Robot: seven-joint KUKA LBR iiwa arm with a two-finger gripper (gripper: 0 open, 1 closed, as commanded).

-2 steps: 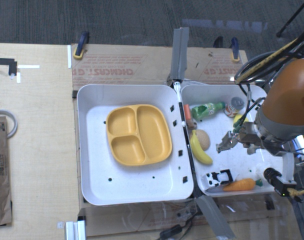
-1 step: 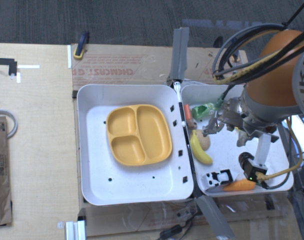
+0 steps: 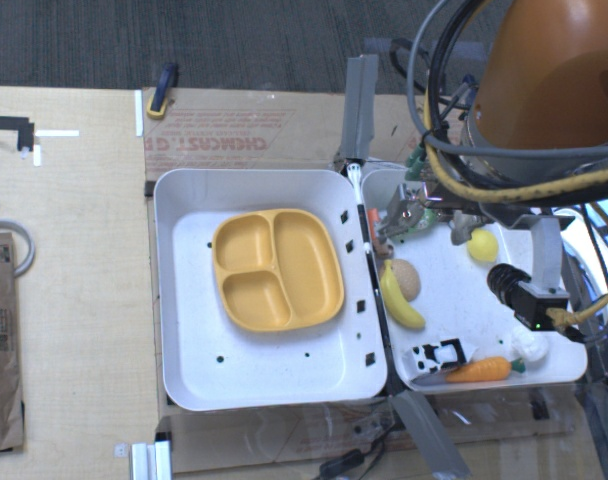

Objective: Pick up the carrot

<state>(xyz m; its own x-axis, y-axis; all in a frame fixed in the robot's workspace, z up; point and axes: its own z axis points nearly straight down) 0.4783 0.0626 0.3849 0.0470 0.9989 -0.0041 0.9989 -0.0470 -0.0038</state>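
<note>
Orange carrot [image 3: 478, 370], well apart from hand [image 3: 402, 220]

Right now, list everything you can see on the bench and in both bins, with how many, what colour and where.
divided plate: one, yellow, three compartments, middle of the left bin
carrot: one, orange with green end, near front edge of the right bin
banana: one, yellow, left side of the right bin
round brownish item: one, tan, touching the banana's right side
lemon-like item: one, yellow, back of the right bin
black-and-white item: one, just left of the carrot
cardboard sheet: one, brown, behind the left bin
blue-and-yellow clip: one, cardboard's back left corner
arm: one, orange band, above the right bin
tool: one, metallic, back left of the right bin
</note>
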